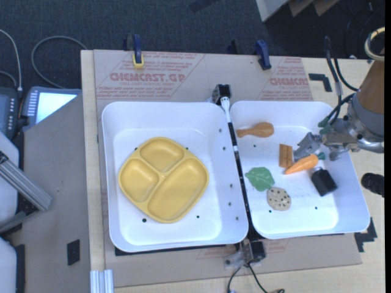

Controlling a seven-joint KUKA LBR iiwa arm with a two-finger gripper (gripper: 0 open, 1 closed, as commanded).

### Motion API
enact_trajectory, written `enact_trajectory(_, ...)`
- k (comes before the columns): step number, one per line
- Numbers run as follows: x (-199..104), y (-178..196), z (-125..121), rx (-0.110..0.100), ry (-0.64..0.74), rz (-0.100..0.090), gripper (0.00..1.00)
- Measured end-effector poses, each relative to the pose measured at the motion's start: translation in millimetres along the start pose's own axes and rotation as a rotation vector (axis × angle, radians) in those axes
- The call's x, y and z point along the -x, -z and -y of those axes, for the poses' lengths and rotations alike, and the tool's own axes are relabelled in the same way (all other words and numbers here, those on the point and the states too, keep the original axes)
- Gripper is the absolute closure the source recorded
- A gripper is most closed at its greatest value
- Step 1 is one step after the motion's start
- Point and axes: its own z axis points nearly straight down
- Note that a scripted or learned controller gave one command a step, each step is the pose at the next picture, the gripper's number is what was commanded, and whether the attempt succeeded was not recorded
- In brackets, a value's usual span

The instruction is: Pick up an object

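The right bin (348,221) holds an orange carrot (299,165), a brown cracker (285,154), a tan drumstick-shaped piece (256,130), a green leaf (260,177), a speckled cookie (279,198) and a black block (323,182). My gripper (319,151) hangs low over the carrot's right end, just above the black block. Its fingers are spread, one grey fingertip (304,144) toward the cracker and the other on the right. Nothing is between them; the carrot lies in the bin.
In the left bin (116,163) sits a yellow divided plate (163,179). A black rail (235,163) runs between the two bins. Blue clamps (263,52) hold the board at the back. Cables hang near the arm at the right.
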Motion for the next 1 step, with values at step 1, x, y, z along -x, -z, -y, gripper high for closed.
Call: enact_trajectory(1,-0.4,6.8,-2.4,0.014,0.003,0.002,0.0)
